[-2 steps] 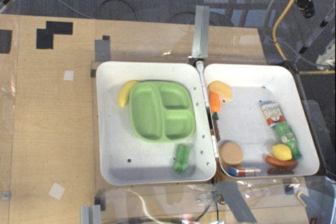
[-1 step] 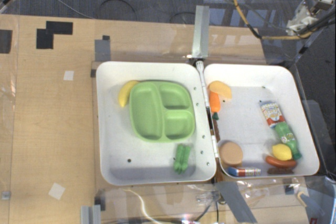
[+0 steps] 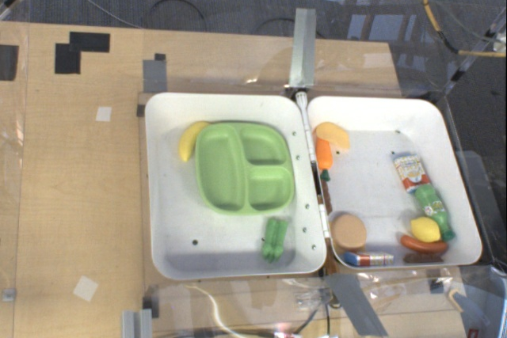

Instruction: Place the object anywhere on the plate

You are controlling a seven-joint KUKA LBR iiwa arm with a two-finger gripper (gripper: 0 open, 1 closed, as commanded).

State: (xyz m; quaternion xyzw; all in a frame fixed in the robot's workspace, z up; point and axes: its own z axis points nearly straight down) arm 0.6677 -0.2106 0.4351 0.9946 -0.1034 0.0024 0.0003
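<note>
1. Surveying the bench, two white bins sit side by side: the left bin [image 3: 162, 194] carries the green plate [image 3: 242, 167], and the right bin [image 3: 372, 158] carries most of the loose items.
2. Gripper: its state cannot be told from this view.
3. Task object: unspecified. Candidates in the left bin are a yellow banana [image 3: 188, 140], tucked against the plate's upper-left edge, and a green pepper [image 3: 274, 238], just below the plate. Nothing lies on the plate.
4. Count, right bin: one yellow-orange wedge [image 3: 333, 134], one orange carrot [image 3: 324, 153], one round bun [image 3: 348, 231], one marker-like stick [image 3: 369, 258], one white packet [image 3: 409, 169], one green bottle [image 3: 433, 209], one lemon [image 3: 425, 229], one red sausage [image 3: 424, 245].
5. Risk, judged: several right-bin items touch or crowd one another near the lower corner, so a grasp there could catch two or slip.
6. Risk, judged: the banana abuts the plate, so closing on it could shove the plate instead.
7. Risk, judged: a release near the plate's rim could let a round item roll off.
</note>
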